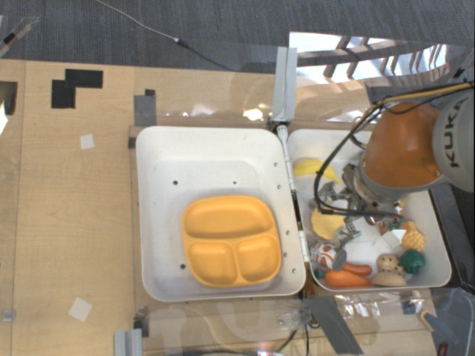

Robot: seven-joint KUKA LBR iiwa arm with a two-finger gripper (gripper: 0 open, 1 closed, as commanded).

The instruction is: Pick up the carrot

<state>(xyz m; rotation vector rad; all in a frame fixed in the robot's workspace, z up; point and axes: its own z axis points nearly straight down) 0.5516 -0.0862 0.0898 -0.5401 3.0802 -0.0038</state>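
**Arm low over the crowded right bin**

The wooden surface (67, 221) holds two white bins side by side. The left bin (159, 162) has lots of open room, with one yellow tray (231, 239) lying in its near half. The tray has three parts. The right bin (442, 262) is tight, and its things sit packed along the near wall.

In the right bin there is one carrot (346, 278), orange and lying flat in the near left corner, close to the wall. A red piece (356, 268) lies just beside it. One small red and white ball (323, 256) sits next to them. There is one brown potato shape (387, 264), one green piece (413, 260), one yellow bumpy piece (413, 236), and two pale yellow things (307, 167) farther back.

The arm comes in from the right and points down. Its orange band (401, 148) sits over the bin's middle. The end effector (344, 243) hangs just above the carrot, fingers a little apart, holding nothing.
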